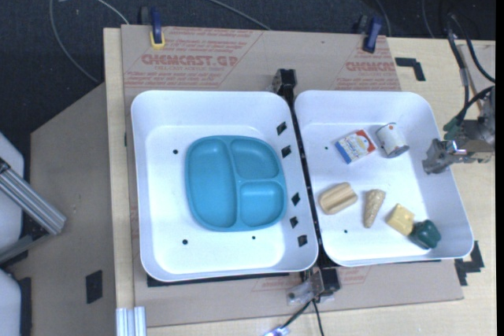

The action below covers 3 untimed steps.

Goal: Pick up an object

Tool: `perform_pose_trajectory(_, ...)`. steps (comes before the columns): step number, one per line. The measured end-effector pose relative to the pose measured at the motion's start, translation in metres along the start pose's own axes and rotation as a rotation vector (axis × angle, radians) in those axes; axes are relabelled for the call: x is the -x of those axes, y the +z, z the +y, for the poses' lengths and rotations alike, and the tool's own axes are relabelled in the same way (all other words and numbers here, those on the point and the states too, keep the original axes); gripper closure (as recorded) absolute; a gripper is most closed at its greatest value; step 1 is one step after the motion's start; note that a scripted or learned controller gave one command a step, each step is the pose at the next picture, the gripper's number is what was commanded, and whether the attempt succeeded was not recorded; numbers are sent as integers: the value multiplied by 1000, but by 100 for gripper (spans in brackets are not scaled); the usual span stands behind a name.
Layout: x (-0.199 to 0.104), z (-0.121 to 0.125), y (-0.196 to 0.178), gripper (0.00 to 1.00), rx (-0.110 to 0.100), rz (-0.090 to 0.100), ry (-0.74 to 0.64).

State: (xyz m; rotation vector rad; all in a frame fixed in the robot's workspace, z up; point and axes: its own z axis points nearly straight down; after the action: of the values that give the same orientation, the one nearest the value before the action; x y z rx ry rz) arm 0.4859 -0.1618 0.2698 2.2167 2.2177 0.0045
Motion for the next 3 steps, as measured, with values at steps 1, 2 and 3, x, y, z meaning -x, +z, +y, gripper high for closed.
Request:
perform_pose_trajectory(1, 0, 1, -22, 100, -2, 1, -1)
perform_pose_trajectory(2, -49, 8, -12, 100, -8, 4, -3)
perform_pose_trajectory(3, -100, 19, 8, 100, -10, 5, -5)
